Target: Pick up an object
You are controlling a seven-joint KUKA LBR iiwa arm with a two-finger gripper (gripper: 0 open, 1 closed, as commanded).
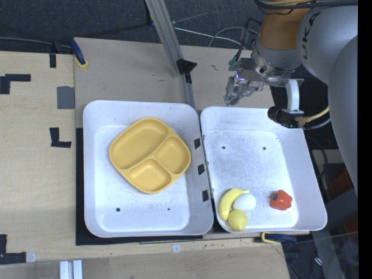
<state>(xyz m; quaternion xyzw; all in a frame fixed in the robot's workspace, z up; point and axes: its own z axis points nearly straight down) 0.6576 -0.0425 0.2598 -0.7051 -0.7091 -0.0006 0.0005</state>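
In the right bin [261, 156], near its front edge, lie a yellow banana [229, 200], a white egg-shaped object [245, 202] and a yellow lemon [237, 219], all bunched together. A small red pepper [281, 199] sits a little to their right. My gripper [235, 95] hangs above the back edge of the right bin, far from these objects. Nothing shows between its fingers.
A yellow divided plate [150, 154] lies in the left bin [99, 156]. A metal pole [165, 31] slants across the bench behind the bins. The grey arm with its orange band [285, 31] and cables fills the upper right.
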